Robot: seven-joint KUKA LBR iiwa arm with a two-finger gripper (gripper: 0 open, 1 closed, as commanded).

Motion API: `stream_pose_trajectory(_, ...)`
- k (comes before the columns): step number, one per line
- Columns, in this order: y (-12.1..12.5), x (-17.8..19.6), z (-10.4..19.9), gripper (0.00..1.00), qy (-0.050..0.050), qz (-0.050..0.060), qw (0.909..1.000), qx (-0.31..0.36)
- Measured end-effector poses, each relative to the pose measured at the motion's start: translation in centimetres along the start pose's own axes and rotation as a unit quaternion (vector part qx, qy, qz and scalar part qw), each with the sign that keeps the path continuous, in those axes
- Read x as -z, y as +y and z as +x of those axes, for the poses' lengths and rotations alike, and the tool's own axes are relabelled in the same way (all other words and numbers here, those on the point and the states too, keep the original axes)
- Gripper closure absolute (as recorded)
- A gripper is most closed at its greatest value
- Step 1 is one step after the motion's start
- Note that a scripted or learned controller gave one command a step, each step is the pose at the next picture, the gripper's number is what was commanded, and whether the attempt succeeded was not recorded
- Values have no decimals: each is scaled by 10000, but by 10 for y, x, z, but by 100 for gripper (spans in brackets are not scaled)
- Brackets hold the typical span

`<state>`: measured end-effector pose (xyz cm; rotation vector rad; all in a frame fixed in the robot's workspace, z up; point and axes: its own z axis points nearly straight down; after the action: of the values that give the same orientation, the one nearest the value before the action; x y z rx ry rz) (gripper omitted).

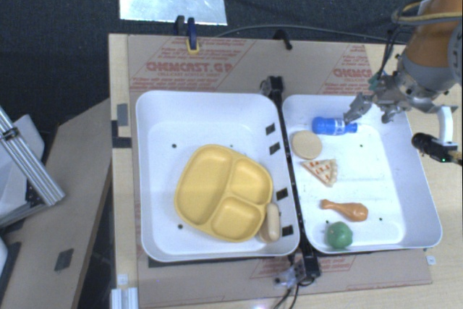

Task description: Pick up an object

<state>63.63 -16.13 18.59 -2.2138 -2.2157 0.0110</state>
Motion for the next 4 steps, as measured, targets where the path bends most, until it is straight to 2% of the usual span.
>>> stream_pose_trajectory(1,3,9,0,0,-12,-67,10000,13)
stream_pose_trajectory(3,11,-94,8,0,-5,-21,10000,29)
stream_pose_trajectory(4,12,-80,7,100,-13,-50,10000,39)
